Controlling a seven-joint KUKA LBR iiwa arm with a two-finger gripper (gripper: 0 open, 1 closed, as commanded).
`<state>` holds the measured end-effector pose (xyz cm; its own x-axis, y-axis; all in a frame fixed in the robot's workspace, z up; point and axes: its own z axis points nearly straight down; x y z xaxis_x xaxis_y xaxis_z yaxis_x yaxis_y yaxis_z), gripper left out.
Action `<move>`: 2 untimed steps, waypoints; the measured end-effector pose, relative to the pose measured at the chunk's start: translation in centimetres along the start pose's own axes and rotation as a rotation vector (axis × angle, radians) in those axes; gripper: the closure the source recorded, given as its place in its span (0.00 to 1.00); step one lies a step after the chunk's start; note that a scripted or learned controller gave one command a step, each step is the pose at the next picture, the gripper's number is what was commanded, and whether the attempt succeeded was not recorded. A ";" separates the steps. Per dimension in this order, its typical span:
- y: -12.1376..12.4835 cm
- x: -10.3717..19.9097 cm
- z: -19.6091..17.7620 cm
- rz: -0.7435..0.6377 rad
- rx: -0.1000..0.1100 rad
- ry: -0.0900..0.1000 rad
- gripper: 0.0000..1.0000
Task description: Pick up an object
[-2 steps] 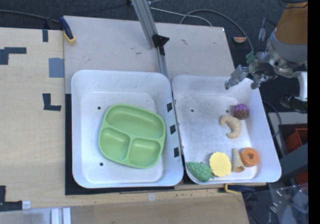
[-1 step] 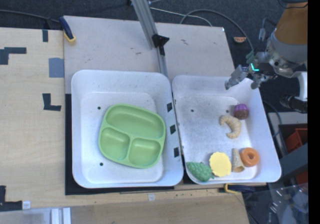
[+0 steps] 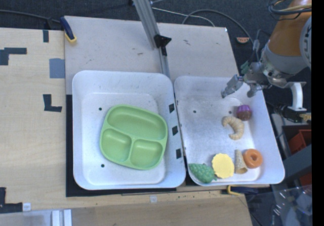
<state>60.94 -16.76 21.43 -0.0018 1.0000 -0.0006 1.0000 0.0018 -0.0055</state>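
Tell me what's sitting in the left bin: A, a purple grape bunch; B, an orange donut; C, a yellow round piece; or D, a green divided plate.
D: the green divided plate lies in the left bin, while the toy foods all lie in the right bin.

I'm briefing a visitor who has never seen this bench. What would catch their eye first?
Probably the green divided tray, lying alone in the left bin. Next, the bright toy foods along the right bin's near and right side: an orange donut, a yellow disc, a croissant. The hand hovers over that bin's far right corner.
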 end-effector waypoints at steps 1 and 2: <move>0.1 -0.6 4.7 0.000 0.000 0.000 0.00; -0.2 0.1 11.0 0.000 0.002 0.001 0.00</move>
<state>60.73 -16.71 10.43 -0.0022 1.0000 0.0007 1.0000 0.0022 -0.0078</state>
